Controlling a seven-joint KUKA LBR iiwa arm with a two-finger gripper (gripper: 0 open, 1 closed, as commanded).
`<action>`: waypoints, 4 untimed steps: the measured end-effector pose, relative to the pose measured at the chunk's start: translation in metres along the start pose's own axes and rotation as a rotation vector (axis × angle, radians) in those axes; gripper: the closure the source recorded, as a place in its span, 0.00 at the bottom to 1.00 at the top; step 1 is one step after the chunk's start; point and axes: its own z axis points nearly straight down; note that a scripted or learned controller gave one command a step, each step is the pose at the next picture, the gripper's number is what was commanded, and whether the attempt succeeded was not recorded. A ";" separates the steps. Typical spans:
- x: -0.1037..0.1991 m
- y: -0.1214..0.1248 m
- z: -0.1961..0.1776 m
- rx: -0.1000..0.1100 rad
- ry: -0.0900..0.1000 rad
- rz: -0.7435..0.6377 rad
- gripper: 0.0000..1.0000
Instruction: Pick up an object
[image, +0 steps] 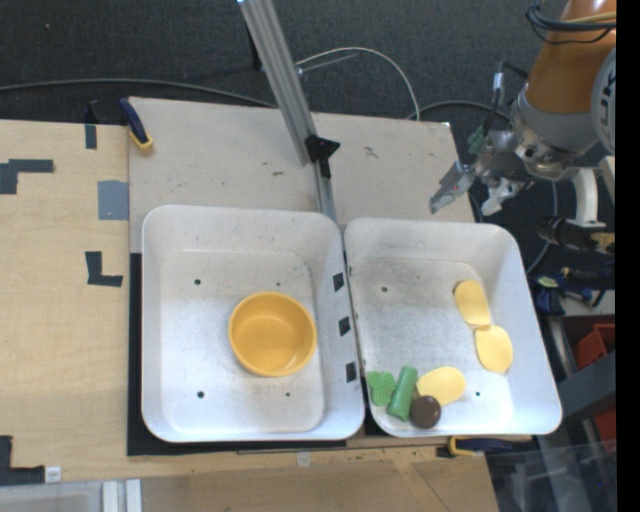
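The left bin (170, 250) holds a yellow bowl (272, 333), upright near its middle. In the right bin (420, 250) lie three yellow oval pieces (472, 302) (493, 348) (442, 384). Beside them are a green cylinder (403, 392), a green leafy piece (380, 385) and a brown ball (425, 411) at the front edge. My gripper (466, 198) hangs above the bench just beyond the right bin's far rim. It is open, with nothing between its fingers, and is well away from every object.
A grey metal pole (290, 90) slants from the top down to the gap between the bins. Cables (380, 70) run across the dark floor behind. A yellow-handled clamp (135, 122) sits at the board's far left corner.
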 end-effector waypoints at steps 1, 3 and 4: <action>0.000 0.000 0.000 0.000 0.000 0.000 0.00; -0.004 0.004 0.091 0.004 -0.001 0.001 0.00; 0.001 0.005 0.136 0.004 0.000 0.000 0.00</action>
